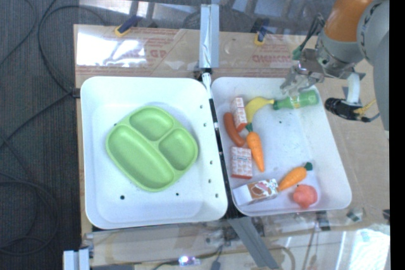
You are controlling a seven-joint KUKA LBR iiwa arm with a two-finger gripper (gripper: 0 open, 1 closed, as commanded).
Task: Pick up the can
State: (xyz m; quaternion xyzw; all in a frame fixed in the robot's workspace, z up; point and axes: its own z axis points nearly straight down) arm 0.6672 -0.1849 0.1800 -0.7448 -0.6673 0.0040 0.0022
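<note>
A red-and-white labelled can [262, 189] lies on its side near the front of the right bin [329, 136], between a small carrot [294, 177] and the bin's front wall. My gripper [299, 80] hangs over the back right corner of that bin, far from the can and just above a green bottle [296, 100]. It looks open, with nothing between its fingers.
The right bin also holds a yellow banana [256, 105], two red-and-white cartons [238, 112] [241, 162], a sausage [231, 128], a long carrot [255, 150] and a red fruit [305, 195]. In the left bin [95, 136] sits a green divided plate [152, 147].
</note>
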